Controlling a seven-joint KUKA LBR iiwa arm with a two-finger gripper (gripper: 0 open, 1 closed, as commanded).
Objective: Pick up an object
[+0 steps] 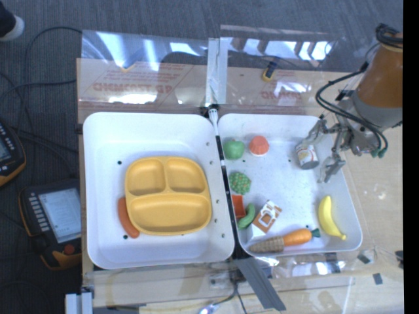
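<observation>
In the right bin [353, 205], the metal fingers [332, 167] spread wide beside a shiny can [305, 155].

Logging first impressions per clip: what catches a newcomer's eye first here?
The yellow divided tray lying in the middle of the left bin stands out most. Next comes the clutter of toy food in the right bin, with a banana near its right wall and a carrot along its front, and the gripper above its right rear.

we see a small silvery can-like object [306, 155], tilted, in the right bin's upper right area, between the gripper's [321, 150] spread fingers, well apart from the banana.
</observation>
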